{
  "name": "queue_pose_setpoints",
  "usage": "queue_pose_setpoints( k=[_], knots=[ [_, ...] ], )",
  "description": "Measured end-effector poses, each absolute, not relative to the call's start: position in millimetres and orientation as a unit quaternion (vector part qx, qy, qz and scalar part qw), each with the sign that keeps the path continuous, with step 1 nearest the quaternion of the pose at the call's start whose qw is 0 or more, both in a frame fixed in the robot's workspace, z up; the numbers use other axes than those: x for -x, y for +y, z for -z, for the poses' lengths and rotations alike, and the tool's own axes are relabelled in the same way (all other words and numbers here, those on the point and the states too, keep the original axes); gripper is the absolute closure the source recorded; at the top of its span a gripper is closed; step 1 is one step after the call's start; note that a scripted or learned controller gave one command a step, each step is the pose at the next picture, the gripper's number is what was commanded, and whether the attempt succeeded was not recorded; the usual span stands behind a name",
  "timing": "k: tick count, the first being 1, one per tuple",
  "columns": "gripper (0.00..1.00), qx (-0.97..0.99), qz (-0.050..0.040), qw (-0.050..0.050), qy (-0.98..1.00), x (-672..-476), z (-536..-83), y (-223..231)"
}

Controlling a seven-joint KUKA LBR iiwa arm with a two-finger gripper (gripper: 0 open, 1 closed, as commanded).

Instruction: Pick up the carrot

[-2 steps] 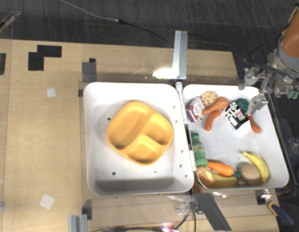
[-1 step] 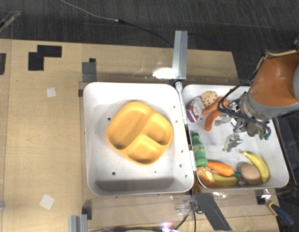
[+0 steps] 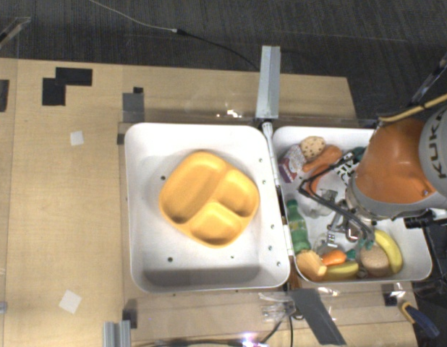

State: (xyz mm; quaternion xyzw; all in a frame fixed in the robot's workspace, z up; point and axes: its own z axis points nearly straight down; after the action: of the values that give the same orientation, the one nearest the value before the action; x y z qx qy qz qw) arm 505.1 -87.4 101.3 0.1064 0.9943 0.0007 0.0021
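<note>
Carrot (image 3: 335,257) in right bin, under pincer (image 3: 344,231)

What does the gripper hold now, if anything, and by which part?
It cannot be told. The gripper is low in the right bin, just above the carrot, but this view does not show anything between its fingers.

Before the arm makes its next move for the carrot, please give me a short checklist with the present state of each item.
1. Carrot visible in the right bin: ok.
2. Gripper over the carrot: ok, it hangs just above it.
3. Carrot between the gripper's grasping parts: cannot tell.
4. Carrot free of neighbours: not ok, the banana and other food crowd it.
5. Yellow divided plate in the left bin, out of the way: ok.
</note>
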Motion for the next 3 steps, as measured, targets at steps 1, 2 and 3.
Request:
queue_pose_setpoints(
  k=[1, 2, 3],
  knots=[
    [0.00, -0.107, -0.0009, 0.010, 0.994, -493.5, -91, -95],
    [0.00, -0.140, 0.0006, 0.007, 0.990, -566.1, -122, -151],
    [0.00, -0.260, -0.0008, 0.007, 0.966, -490.8, -90, -102]
  ],
)
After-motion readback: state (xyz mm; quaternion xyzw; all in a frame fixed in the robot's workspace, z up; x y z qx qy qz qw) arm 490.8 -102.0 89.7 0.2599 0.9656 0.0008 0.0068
